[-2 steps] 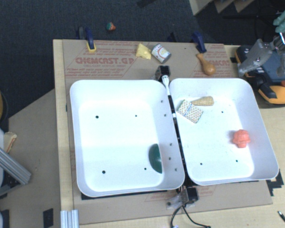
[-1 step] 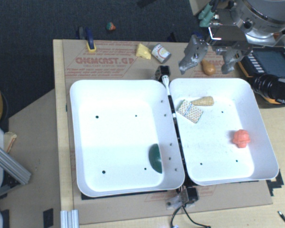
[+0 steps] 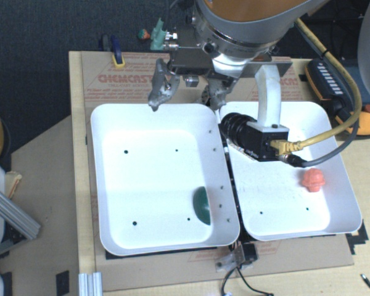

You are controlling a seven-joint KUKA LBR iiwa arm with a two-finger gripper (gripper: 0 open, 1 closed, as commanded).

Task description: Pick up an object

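A dark green rounded object (image 3: 201,205) lies in the left bin (image 3: 111,165), near its right wall and front. A small pink-red object (image 3: 312,180) rests in the right bin (image 3: 296,224), toward its right side. My gripper (image 3: 186,94) hangs above the back edge of the left bin, its two metal fingers (image 3: 162,91) spread apart with nothing between them. It is well behind the green object and far left of the pink one.
A black cylindrical unit (image 3: 250,135) with a yellow cable (image 3: 324,134) and a white bracket (image 3: 270,100) hangs over the right bin's back left. The bins sit on a cardboard sheet (image 3: 86,103). Clamps and a blue clip (image 3: 117,48) lie behind.
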